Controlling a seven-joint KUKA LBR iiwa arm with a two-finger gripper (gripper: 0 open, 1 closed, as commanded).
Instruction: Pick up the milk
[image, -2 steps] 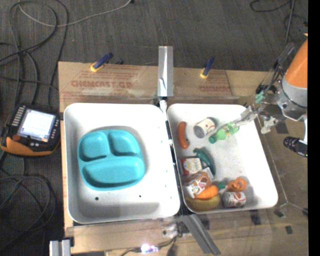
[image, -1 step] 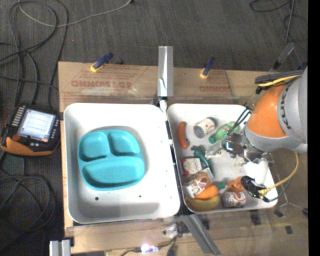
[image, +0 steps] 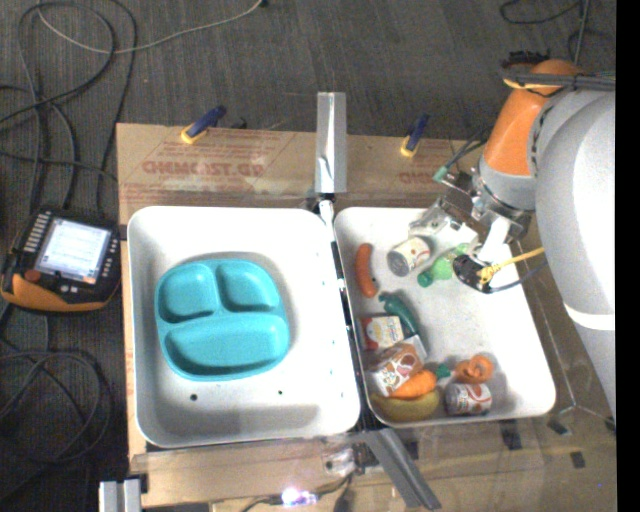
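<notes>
Milk carton (image: 381, 330), small and red-and-white, lies in the right bin (image: 528, 340), near its left wall and about mid-depth, just below a green item (image: 400, 307) and just above a second printed carton (image: 398, 367). A carrot (image: 418, 384) and a banana (image: 412, 404) rest at the bin's near edge, with a can (image: 468, 399) to their right. A sausage (image: 366, 268) lies toward the far left corner. The pincer (image: 462, 240) sits over the far part of the same bin, well apart from the milk, close beside a tilted silver can (image: 409, 254). How far its fingers stand apart I cannot tell, nor whether anything is between them. The left bin (image: 150, 330) on the surface holds a turquoise divided plate (image: 225, 318).
</notes>
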